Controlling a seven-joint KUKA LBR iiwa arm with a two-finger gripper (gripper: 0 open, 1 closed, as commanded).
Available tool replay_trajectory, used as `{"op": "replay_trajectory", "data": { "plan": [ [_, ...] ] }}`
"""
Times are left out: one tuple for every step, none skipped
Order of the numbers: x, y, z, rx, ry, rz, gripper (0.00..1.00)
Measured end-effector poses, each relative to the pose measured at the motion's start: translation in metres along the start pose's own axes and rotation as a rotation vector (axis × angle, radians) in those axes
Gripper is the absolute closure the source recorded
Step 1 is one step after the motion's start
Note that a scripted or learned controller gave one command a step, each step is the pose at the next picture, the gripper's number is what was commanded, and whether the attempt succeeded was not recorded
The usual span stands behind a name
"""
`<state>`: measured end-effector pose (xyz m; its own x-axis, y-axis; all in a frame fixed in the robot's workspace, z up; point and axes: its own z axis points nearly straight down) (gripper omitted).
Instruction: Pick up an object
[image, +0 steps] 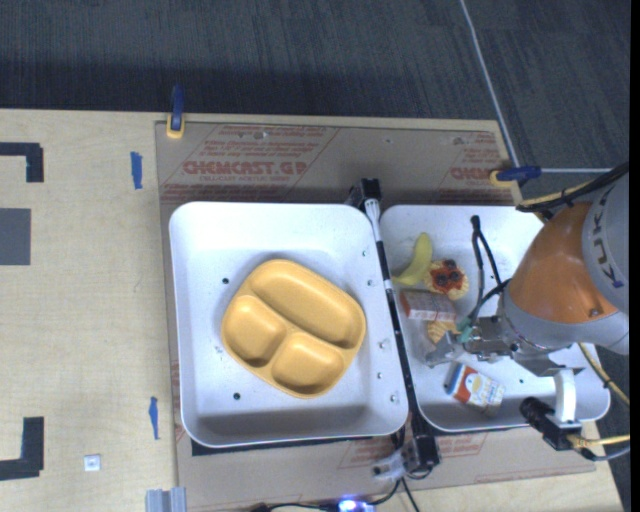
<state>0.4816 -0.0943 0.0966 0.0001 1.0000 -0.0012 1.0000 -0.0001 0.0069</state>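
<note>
The right bin (440, 418) holds several small items. A yellow banana (419, 258) lies near its far left corner, with an orange and red toy (449, 279) beside it. A flat orange and white packet (431, 311) lies just below those. A small white carton with red and blue print (474, 388) rests near the front wall. My gripper (447, 347) hangs low over the bin's left half, between the packet and the carton. Its tip is partly hidden by the wrist and cables. No item is seen lifted off the bin floor.
The left bin (195, 300) holds a yellow three-compartment plate (292, 325). The grey arm with its orange band (565, 275) covers the right bin's right half. A divider rail (388, 300) runs between the bins. Cables trail at the front right (560, 425).
</note>
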Motion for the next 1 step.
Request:
{"op": "replay_trajectory", "data": {
  "plan": [
    [0.0006,-0.0020,0.0108,0.006,0.002,0.000,0.00]
  ]
}}
